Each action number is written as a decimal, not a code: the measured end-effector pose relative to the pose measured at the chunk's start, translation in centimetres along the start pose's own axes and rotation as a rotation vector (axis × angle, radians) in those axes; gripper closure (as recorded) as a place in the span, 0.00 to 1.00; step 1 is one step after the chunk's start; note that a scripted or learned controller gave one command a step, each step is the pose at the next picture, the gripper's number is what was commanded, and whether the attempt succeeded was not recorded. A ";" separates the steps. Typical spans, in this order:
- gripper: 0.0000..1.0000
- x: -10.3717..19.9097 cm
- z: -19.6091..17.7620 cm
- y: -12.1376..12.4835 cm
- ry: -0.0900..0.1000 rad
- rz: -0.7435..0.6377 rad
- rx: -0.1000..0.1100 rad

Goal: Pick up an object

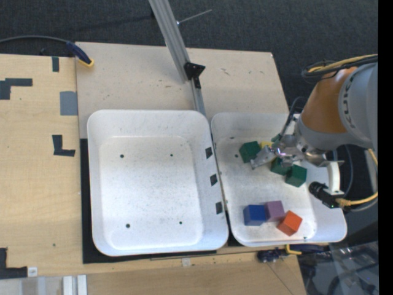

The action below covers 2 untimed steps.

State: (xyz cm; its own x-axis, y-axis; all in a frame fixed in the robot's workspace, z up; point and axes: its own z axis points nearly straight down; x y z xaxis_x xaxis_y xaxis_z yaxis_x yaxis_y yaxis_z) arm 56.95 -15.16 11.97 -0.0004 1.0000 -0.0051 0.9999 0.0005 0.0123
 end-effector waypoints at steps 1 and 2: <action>0.00 -0.1 0.5 0.4 -0.003 -0.001 -0.011; 1.00 -0.1 -0.4 0.5 -0.005 -0.002 -0.014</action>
State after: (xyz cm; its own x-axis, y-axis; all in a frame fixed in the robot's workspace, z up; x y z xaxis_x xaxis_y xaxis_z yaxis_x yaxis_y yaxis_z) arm 57.48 -15.28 12.40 -0.0022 0.9999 -0.0106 0.9996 0.0025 0.0267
